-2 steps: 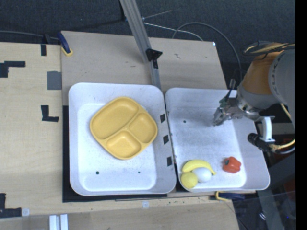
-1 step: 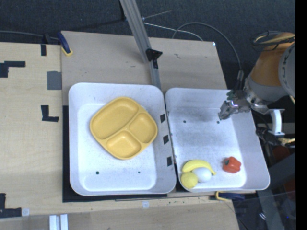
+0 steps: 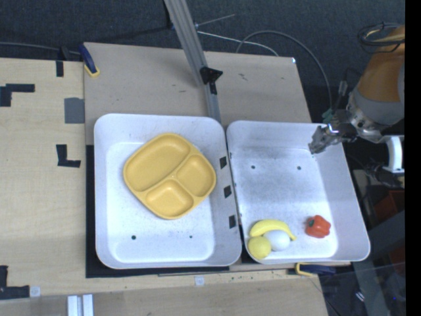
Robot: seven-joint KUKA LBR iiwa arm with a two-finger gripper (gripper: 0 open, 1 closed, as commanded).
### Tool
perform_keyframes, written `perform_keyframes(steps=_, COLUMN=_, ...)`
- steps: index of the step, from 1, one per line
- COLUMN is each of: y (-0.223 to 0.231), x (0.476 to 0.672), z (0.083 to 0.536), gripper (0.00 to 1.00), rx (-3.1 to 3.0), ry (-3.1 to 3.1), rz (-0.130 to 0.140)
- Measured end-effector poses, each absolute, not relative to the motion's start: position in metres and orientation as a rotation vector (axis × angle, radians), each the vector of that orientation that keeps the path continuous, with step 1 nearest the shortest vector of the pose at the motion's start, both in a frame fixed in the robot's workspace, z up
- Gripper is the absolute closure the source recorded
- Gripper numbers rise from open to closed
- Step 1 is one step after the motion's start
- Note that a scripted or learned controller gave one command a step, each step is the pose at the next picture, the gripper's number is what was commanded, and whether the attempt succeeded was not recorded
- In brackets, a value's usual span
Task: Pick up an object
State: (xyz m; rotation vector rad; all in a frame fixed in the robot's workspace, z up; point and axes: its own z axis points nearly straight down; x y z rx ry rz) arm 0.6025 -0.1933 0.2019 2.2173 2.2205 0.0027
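- The gripper (image 3: 320,140) sits at the far right rim of the right bin (image 3: 283,176), high on that edge, probably parked clear of the floor so the camera gets an open look at the contents.
- Its fingers are too small and dark to read, so I cannot tell whether they are open or closed; nothing shows between them.
- The pickable things crowd the bin's near edge: a banana (image 3: 271,227), touching a white egg (image 3: 280,240) and a lemon (image 3: 259,247) (all three packed together), with a red pepper (image 3: 318,226) just beside them, apart.
- The pepper looks the easier target, since it stands alone.
- The left bin (image 3: 112,196) holds a yellow tray (image 3: 170,175), well apart from the arm.
- No pick has begun, by my judgement.
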Motion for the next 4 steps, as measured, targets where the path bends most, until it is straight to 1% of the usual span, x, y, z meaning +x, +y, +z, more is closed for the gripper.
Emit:
perform_keyframes(steps=1, y=-0.141, x=0.589, z=0.196, gripper=1.00, rx=2.217, ry=2.229, rz=-0.001)
perform_keyframes(steps=2, y=-0.083, x=0.578, z=0.211, gripper=1.00, rx=2.215, ry=2.231, rz=0.002)
perform_keyframes(steps=3, y=-0.032, x=0.564, z=0.205, gripper=1.00, rx=2.217, ry=2.231, rz=-0.003)
perform_keyframes(steps=4, y=0.027, x=0.554, z=0.206, gripper=1.00, rx=2.215, ry=2.233, rz=-0.001)
